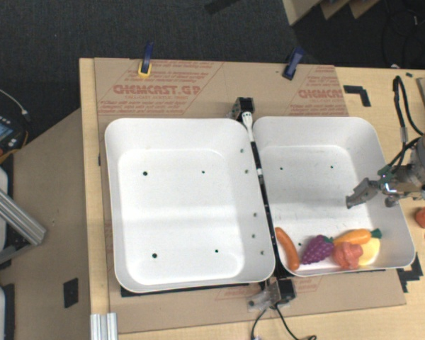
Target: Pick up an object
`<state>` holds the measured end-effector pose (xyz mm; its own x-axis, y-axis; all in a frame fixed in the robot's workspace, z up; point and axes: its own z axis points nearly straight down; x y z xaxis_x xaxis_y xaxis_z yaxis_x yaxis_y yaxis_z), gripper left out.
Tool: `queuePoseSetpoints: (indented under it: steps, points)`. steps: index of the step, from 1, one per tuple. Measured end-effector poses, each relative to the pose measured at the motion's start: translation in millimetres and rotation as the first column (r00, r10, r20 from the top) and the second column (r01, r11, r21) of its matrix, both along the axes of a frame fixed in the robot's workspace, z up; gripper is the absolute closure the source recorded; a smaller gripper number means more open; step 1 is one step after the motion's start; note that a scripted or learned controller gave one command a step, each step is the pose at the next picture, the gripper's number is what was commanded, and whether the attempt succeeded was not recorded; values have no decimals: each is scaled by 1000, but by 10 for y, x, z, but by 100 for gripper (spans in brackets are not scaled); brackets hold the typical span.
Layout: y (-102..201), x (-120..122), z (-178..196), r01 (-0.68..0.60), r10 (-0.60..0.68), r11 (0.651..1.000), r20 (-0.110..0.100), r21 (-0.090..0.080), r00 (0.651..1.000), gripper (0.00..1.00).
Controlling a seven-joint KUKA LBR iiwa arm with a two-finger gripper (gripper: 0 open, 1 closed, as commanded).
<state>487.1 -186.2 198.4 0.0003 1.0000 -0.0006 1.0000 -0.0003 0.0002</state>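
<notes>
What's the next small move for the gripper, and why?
Probably shift the gripper toward the near edge of the right bin and lower it: it sits apart from the toy food, and the orange carrot and purple grapes lie just beyond it.

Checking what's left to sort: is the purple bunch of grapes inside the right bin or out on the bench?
Inside. The grapes lie on the floor of the right bin, near its front rim, between the hot dog and the carrot.

2 white bins (177, 137) (side by side), 2 blue clamps (147, 54).
</notes>
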Motion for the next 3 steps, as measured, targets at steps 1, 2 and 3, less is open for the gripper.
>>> queuePoseSetpoints:
  steps: [1,2,3]
  points:
    - [-409,-7,1414,1,-1,1000,16,-9,1000,0]
    - [-262,344,3476,-4,5,1000,22,-9,1000,0]
    - [-386,-100,3307,3,-3,1000,-2,1,1000,0]
